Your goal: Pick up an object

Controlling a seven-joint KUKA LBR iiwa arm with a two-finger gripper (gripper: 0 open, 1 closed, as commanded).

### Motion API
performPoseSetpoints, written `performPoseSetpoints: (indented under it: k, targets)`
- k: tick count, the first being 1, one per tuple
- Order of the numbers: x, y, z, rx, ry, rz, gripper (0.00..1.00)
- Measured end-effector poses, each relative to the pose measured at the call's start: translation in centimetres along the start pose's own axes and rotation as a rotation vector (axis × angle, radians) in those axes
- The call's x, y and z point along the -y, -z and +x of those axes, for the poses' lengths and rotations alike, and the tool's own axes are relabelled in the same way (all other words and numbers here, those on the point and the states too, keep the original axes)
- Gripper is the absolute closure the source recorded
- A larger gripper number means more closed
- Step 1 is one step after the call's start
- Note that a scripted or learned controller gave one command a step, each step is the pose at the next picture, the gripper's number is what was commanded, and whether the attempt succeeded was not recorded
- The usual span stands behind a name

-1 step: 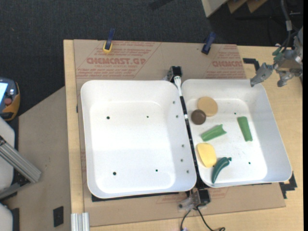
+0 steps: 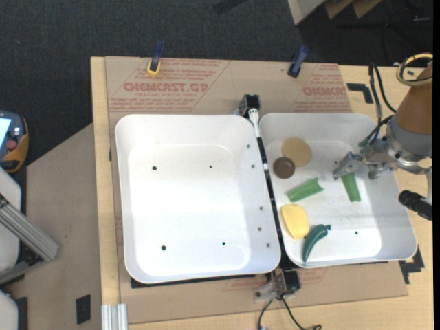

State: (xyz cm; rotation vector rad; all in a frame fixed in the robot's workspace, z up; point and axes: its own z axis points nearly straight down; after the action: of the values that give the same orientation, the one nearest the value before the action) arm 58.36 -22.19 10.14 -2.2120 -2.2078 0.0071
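Observation:
My gripper [image 2: 355,168] hangs over the right part of the right bin [image 2: 395,243], open, its two grey fingers spread apart. A short green bar [image 2: 352,188] lies on the bin floor just under it, with its upper end between the fingers; I see no grip on it. Further left in the same bin lie a tan disc [image 2: 296,150], a brown ball [image 2: 284,167], a light green block [image 2: 304,189], a yellow lump [image 2: 295,221] and a dark green pepper shape [image 2: 315,240].
The left bin [image 2: 130,184] stands next to the right one, the two meeting at a dark divider strip [image 2: 265,174]. Both rest on a cardboard sheet [image 2: 172,81] held by clamps at the back. Cables run past the arm at the right.

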Motion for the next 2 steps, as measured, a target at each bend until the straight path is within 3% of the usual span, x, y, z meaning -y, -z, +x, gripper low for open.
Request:
performPoseSetpoints:
  k: [1,2]
  targets:
    - [7.5,-1.9,3.2,0.004,0.001,-0.008,0.0]
    - [4.1,16.0,-0.3,0.018,0.002,-0.033,0.0]
